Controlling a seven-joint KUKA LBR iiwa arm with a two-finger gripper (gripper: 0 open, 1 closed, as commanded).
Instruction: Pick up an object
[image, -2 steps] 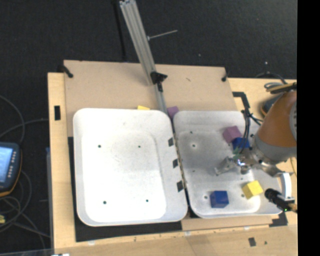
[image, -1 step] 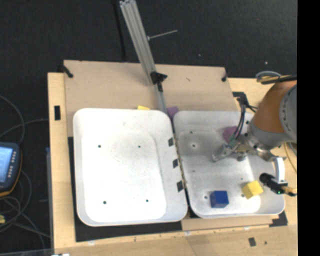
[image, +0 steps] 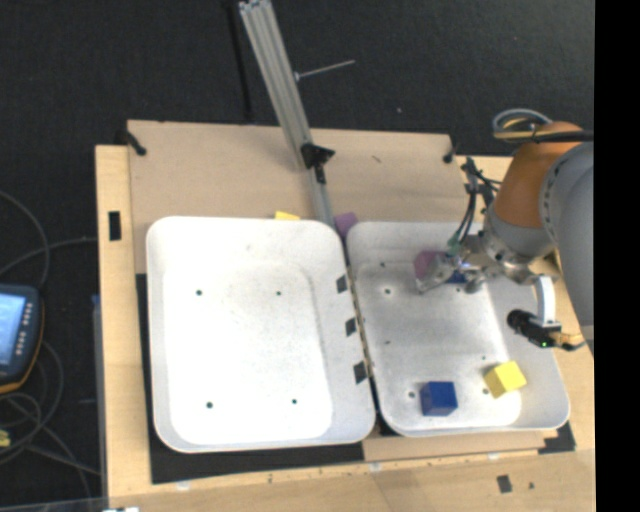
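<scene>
Bins sit side by side on your bench: the left bin (image: 250, 330) shows you only its bare white floor with a few dark dots, while the right bin (image: 400, 400) carries the objects. Near that bin's front edge you have a blue block (image: 438, 397) and, just to its right and a little farther back, a yellow block (image: 506, 378); the two are apart, not touching. Toward the back of the right bin, a small purple object (image: 428, 263) lies on the floor, right beside the gripper (image: 440, 277). The arm (image: 530, 200) reaches in from the right, orange band above the wrist, with the gripper low over the bin next to that purple piece. You cannot tell from this angle how wide it is set or whether it has hold of anything. Outside the bins, a second purple piece (image: 346, 222) and a yellow piece (image: 287, 215) rest on the bench behind the back rims, near the foot of the slanted metal rail (image: 285, 85).
</scene>
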